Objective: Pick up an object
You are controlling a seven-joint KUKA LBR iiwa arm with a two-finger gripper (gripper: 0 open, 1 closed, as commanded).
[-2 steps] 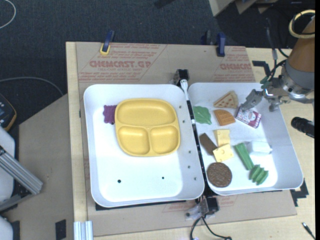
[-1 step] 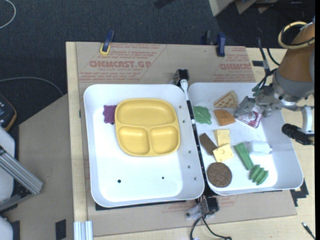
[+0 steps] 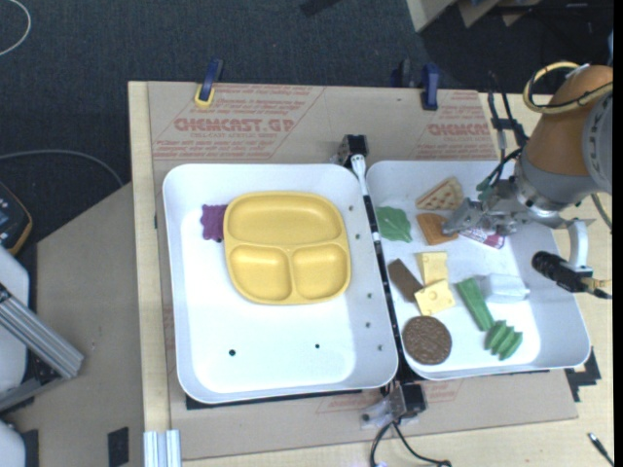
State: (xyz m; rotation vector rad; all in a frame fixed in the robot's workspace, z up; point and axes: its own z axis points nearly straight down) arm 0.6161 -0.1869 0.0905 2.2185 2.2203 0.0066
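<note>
Orange plastic, a small flat square piece of toy food, lies in the right-hand shallow white bin just beside the two-finger gripper, and it looks the likeliest thing to be picked, though nothing sits between the fingers, so the grasp is, as I judge it, not yet made. The grey arm with its orange band reaches in from the right and bends down over the upper part of that bin, the wrist low and the tool pointed leftward near the bin floor; whether the gripper is spread or pressed together I cannot tell, as its tip is small and muddled against a pinkish scrap beneath it. Close by lie a tan waffle-patterned wedge, a green leafy toy piece, a brown bar, two pale yellow cheese-like squares, a round brown patty and green bean-shaped sticks. The left-hand white bin bears a yellow three-compartment plastic tray with a small purple item touching its left edge. All of the task is left: closing on a piece and lifting it clear.
</note>
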